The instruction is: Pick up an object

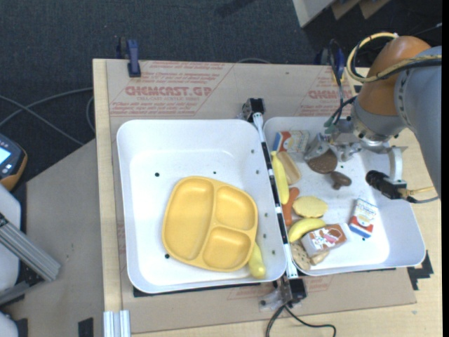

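Nearest my camera, at the front of the desk, 2 white bins sit side by side: the left bin carries a yellow divided tray with a small yellow item at its front corner, and the right bin carries the clutter. I note there a banana, a pale round piece, a brown packet, a small red-white-blue carton, a long yellow piece against the divider, and 2 brown lumps toward the back. The arm hangs over the back of the right bin, its pincer just above those lumps. Risk, in my judgement: the items lie packed and touching, so a descent could strike 2 at once, skid off a rounded lump, or push things against the bin wall. I cannot tell how far the pincer is spread, and I see nothing confirmed between its tips. Task status: object not yet lifted.
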Action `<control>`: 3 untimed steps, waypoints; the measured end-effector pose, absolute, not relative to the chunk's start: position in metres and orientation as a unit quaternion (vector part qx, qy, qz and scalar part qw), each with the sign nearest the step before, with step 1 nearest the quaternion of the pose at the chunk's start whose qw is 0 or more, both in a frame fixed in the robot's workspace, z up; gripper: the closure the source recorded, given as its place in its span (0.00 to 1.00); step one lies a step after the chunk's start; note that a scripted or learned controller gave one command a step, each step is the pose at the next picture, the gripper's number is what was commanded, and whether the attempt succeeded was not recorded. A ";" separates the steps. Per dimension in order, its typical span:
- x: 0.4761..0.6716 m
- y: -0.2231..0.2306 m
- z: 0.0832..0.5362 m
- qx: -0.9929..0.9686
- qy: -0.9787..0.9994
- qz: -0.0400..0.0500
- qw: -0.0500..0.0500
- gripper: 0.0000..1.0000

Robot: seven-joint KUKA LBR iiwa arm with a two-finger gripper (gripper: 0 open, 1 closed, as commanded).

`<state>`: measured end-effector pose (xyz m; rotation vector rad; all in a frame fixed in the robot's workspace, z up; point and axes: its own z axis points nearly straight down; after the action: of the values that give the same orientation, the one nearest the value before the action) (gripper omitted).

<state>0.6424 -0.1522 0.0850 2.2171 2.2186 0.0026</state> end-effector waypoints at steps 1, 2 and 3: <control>0.631 -0.189 0.085 0.708 0.706 -0.001 0.001 0.00; 0.632 -0.187 0.096 0.707 0.707 0.000 0.001 1.00; 0.631 -0.187 0.095 0.707 0.707 -0.001 0.001 0.00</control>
<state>0.6313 -0.1868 0.0955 2.2191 2.2215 -0.0028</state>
